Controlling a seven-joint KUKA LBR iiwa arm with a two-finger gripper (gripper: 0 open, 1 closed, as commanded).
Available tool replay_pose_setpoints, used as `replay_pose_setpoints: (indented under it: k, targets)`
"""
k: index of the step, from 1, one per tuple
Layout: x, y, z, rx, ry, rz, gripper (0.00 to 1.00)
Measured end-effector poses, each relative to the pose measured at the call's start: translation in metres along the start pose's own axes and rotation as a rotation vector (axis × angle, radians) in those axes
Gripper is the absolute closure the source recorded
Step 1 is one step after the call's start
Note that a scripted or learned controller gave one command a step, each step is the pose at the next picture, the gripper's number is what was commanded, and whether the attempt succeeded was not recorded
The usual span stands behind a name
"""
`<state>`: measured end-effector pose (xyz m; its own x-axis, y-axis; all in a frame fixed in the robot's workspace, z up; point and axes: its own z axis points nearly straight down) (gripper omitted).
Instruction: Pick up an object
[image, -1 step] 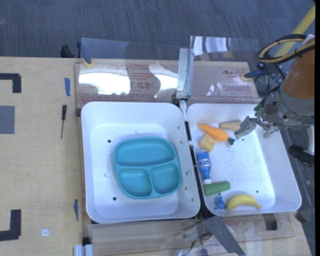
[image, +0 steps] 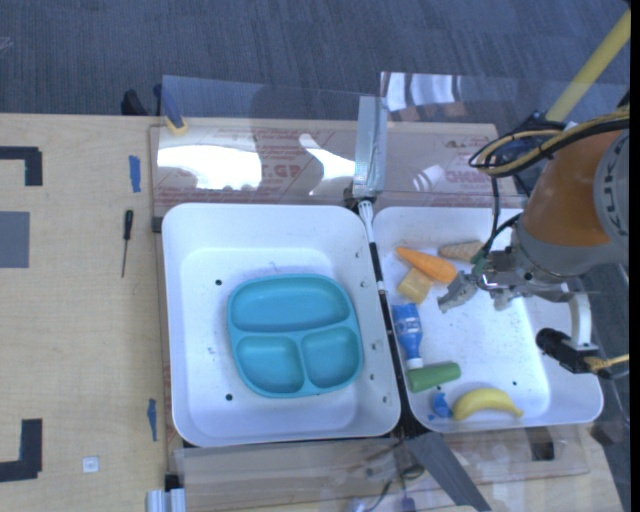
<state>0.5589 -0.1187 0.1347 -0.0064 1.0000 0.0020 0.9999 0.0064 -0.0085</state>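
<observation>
The right bin (image: 520, 350) holds an orange carrot (image: 425, 264), a yellow block (image: 413, 288), a blue-and-white tube (image: 406, 335), a green cylinder (image: 432, 376), a yellow banana (image: 486, 403), a small blue piece (image: 440, 405) and a tan piece (image: 460, 249). My gripper (image: 463, 283) hangs low over this bin's upper middle, just right of the carrot and the yellow block. It is open, and nothing sits between its fingers. The arm's orange band (image: 565, 200) covers the bin's far right corner.
The left bin (image: 190, 330) holds a teal divided plate (image: 294, 333). A metal divider (image: 369, 150) stands behind the seam between the bins. Black and yellow cables (image: 520, 145) loop above the arm. A screwdriver (image: 126, 240) lies on the wooden bench at the left.
</observation>
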Motion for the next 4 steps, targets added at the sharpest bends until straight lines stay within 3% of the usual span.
replay_pose_setpoints:
  k: [1, 2, 3, 4]
  targets:
    - [0.004, 0.053, 0.036, -0.010, -0.001, 0.106, 0.00]
    - [0.018, 0.091, 0.048, -0.013, -0.002, 0.118, 0.00]
    - [0.019, 0.090, 0.037, -0.008, -0.003, 0.115, 1.00]
    - [0.115, 0.111, -0.057, -0.021, 0.002, 0.072, 1.00]
